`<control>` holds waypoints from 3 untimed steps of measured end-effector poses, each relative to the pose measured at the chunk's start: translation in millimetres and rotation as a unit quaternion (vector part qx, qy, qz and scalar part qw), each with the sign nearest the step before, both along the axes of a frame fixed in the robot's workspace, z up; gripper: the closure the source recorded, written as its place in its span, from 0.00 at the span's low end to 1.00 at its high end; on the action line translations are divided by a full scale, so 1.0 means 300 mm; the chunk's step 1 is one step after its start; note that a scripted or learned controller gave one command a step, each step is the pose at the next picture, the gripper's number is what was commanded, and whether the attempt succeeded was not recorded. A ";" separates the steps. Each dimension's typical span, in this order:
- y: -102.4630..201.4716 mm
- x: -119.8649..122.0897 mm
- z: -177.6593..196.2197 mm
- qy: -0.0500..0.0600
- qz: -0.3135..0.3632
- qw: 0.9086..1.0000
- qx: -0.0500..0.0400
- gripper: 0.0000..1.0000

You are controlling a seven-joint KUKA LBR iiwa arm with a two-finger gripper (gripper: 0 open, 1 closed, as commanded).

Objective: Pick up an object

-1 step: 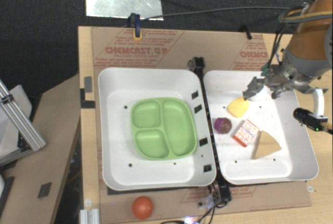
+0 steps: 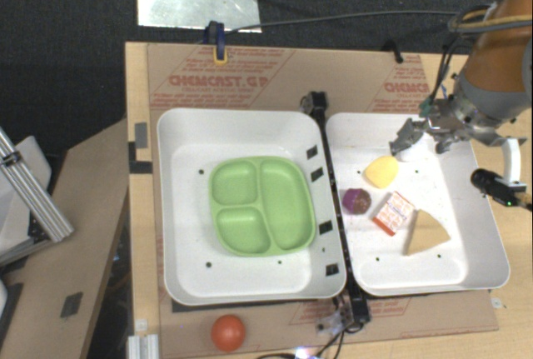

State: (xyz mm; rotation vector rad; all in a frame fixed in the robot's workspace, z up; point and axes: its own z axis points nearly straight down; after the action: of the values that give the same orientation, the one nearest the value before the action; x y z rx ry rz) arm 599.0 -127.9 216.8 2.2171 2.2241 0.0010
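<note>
I see the arm (image 2: 500, 57) angled over the right bin (image 2: 491, 266), gripper (image 2: 405, 141) fingers apart, holding nothing, just above the smooth rounded yellow lemon (image 2: 381, 172) beside a purple ball (image 2: 356, 201).

The arm (image 2: 498, 57) reaches in from the right edge of the camera view, its orange band uppermost and the grey wrist bending down and to the left below it. The claw (image 2: 410, 141) hangs at the end of the wrist, tilted, its metal tip pointing down and leftward.
</note>
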 end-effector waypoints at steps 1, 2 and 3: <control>0.007 -0.002 -0.138 0.001 -0.001 1.000 0.000 0.00; 0.014 0.032 -0.304 0.001 0.001 1.000 0.000 0.00; 0.016 0.032 -0.448 0.001 -0.001 1.000 0.000 0.00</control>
State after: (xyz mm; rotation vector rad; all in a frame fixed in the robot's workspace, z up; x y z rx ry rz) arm 608.7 -123.3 82.4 2.2207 2.2239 -0.0012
